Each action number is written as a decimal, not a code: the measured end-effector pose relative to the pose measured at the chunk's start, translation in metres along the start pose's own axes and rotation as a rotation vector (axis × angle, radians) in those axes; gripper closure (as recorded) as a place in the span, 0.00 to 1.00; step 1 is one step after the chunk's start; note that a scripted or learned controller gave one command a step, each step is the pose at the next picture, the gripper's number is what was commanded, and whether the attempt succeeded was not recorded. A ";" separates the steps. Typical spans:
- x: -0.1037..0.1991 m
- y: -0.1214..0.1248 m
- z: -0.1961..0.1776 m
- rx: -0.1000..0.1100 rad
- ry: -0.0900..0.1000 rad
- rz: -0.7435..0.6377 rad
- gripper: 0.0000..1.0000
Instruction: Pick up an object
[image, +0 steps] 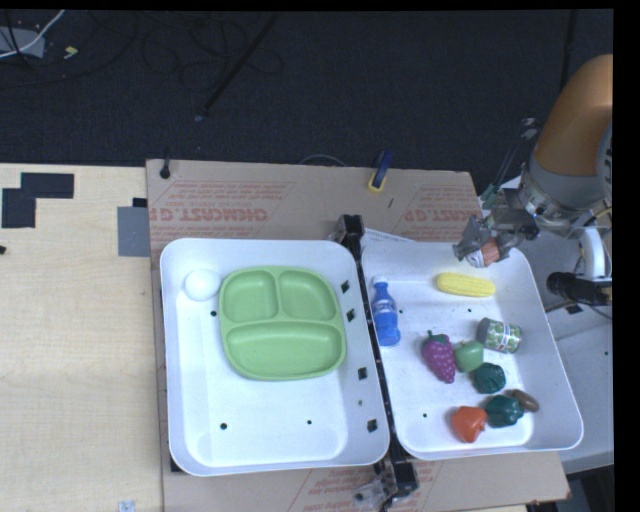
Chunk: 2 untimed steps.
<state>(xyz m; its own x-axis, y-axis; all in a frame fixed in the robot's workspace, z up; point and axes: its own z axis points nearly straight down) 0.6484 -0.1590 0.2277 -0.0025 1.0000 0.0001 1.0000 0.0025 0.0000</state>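
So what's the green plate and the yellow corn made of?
The green plate looks like smooth plastic: one even colour, moulded compartments, soft sheen. The yellow corn is probably toy plastic or rubber, evenly bright yellow; too small to be sure.

Single fixed camera, above bench (80, 330), angled down, both bins in frame

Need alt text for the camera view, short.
The gripper hangs over the right bin's far edge, near a toy corn cob, above a blue bottle, purple grapes and other toy food. The left bin holds a green divided plate.
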 end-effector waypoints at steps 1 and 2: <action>0.035 -0.034 -0.009 0.004 0.002 0.001 1.00; 0.074 -0.074 -0.012 0.006 0.002 0.001 1.00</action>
<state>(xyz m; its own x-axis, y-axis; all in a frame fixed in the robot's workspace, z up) 0.5742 -0.0852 0.2393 -0.0013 1.0000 0.0023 1.0000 0.0013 -0.0055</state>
